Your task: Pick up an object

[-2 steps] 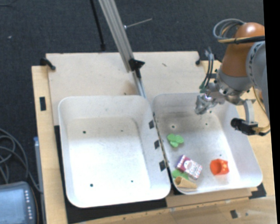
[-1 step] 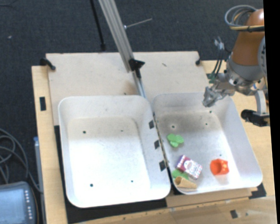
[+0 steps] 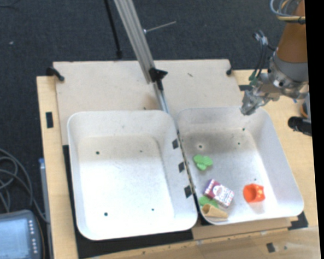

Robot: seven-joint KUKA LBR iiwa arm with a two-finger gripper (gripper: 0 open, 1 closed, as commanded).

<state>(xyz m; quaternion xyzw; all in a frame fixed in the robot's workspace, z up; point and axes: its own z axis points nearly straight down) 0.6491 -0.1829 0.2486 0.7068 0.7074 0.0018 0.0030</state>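
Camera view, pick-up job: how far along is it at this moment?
Done: nothing looks picked yet. The green piece, the small purple-and-white carton, the tan cone-shaped item and the orange object all lie on the floor of the right bin.
In hand: the gripper sits over that bin's far right corner, away from the objects.
Left: approaching an object, grasping and lifting.
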